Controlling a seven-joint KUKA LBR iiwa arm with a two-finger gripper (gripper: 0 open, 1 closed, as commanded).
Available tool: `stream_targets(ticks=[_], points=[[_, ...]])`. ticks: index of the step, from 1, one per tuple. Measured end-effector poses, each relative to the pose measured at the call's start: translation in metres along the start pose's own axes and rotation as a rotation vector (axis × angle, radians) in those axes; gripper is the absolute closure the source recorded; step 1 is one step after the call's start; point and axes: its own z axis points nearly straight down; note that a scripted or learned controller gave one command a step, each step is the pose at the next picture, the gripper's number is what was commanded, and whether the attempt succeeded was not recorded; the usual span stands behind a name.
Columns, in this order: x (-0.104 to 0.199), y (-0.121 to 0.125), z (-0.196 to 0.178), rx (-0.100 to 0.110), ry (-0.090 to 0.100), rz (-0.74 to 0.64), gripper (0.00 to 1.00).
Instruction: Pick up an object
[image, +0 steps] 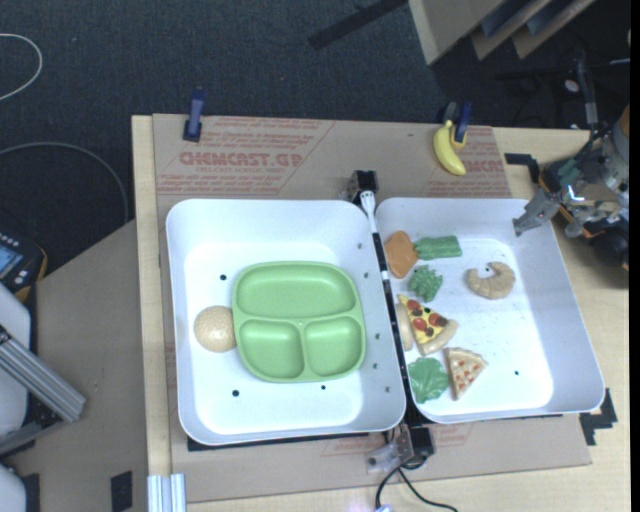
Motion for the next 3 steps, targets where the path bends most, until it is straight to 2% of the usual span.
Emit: stream_targets(ticks=[1, 2, 3], points=[[0.000, -0.047, 0.129, -0.013, -0.003, -0.003, 0.00], [0.025, -0.125, 0.073, 0.004, 0.004, 0.002, 0.00], [-0.003, -0.124, 0.132, -0.013, 0.000, -0.006, 0.00]])
